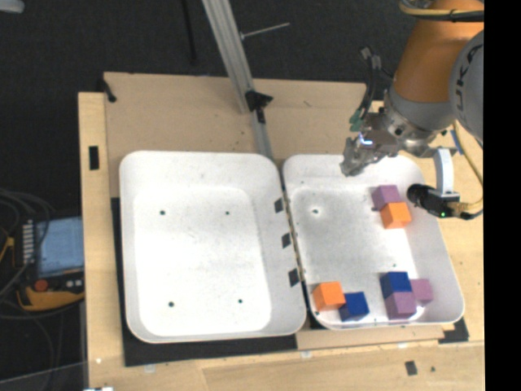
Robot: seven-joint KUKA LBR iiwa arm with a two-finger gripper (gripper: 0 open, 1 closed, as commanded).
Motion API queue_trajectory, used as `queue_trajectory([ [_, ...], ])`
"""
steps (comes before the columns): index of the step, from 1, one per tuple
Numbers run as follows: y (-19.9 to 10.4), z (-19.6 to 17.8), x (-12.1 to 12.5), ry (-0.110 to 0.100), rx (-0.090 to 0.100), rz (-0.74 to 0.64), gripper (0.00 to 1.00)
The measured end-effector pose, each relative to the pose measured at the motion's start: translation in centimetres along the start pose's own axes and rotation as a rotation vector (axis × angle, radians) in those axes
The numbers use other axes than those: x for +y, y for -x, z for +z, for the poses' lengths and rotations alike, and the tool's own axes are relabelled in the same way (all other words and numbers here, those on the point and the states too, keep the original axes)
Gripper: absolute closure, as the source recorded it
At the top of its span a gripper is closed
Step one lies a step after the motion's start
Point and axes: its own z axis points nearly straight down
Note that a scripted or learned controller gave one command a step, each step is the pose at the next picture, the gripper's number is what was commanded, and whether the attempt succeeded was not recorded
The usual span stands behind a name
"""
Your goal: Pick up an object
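Observation:
My gripper (355,164) hangs above the far edge of the right bin (358,243), left of and beyond a purple block (385,195) that touches an orange block (396,215). Near the bin's front edge lie an orange block (330,294) and a blue block (355,306) side by side. To their right sit a blue block (396,283), a purple block (400,304) and a smaller purple block (422,291). Nothing shows between the fingers.
The left bin (199,243) sits beside the right one. A slanted metal pole (232,55) rises behind the bins. A device with cables (49,259) lies off the bench at the left.

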Motion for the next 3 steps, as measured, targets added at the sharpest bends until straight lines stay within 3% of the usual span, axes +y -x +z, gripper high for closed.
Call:
queue_trajectory([
  [1, -4.8, 0.3, 1.9, -0.001, 0.0, -0.001, 1.0],
  [2, -10.9, 0.6, 2.4, -0.002, 0.0, -0.002, 1.0],
  [3, -15.1, 1.0, 2.9, -0.002, 0.0, -0.001, 1.0],
])
